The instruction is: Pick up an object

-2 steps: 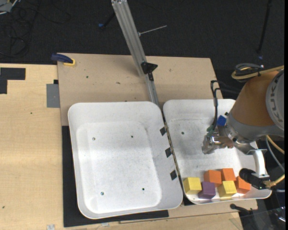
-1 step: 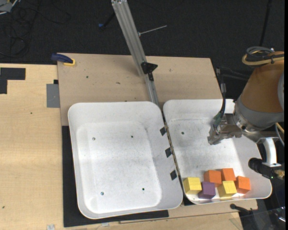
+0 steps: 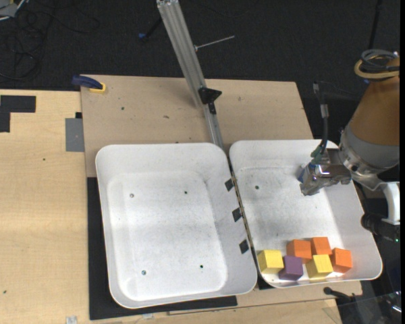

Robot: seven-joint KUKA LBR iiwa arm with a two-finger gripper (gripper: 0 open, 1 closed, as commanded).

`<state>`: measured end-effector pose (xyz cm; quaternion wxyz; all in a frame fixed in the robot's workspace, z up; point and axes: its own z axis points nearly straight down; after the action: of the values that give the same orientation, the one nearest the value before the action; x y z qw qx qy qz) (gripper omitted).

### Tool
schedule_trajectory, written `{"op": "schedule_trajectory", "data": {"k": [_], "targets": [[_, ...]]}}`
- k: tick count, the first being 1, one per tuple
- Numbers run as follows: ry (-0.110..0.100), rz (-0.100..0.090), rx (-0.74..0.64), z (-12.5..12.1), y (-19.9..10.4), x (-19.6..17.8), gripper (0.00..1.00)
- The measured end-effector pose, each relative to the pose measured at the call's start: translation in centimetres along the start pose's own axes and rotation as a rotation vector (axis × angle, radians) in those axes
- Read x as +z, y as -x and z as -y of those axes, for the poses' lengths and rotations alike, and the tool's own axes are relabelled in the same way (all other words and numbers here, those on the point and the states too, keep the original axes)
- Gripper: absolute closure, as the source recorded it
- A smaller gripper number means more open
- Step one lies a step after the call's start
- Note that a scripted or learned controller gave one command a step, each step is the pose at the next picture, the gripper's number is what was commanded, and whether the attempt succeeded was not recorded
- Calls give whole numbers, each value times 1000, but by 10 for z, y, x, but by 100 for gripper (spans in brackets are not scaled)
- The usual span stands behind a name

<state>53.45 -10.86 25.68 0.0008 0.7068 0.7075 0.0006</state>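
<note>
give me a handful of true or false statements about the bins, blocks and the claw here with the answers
1. The blocks sit in the right bin. True.
2. The blocks are piled at the far end of their bin. False: they cluster at its near edge, from the yellow block to the orange block.
3. One purple block lies among the yellow and orange ones. True.
4. The claw is above the left bin. False: it is over the right bin's far half.
5. The claw is touching the blocks. False: it is apart from them, further up the bin.
6. A metal rail slants across the bench behind the bins. True.
</note>
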Motion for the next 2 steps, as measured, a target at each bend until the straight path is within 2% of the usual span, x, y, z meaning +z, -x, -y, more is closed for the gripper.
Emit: {"op": "schedule_trajectory", "data": {"k": [2], "targets": [[-5,-3,-3,-8,-94,4,100]]}}
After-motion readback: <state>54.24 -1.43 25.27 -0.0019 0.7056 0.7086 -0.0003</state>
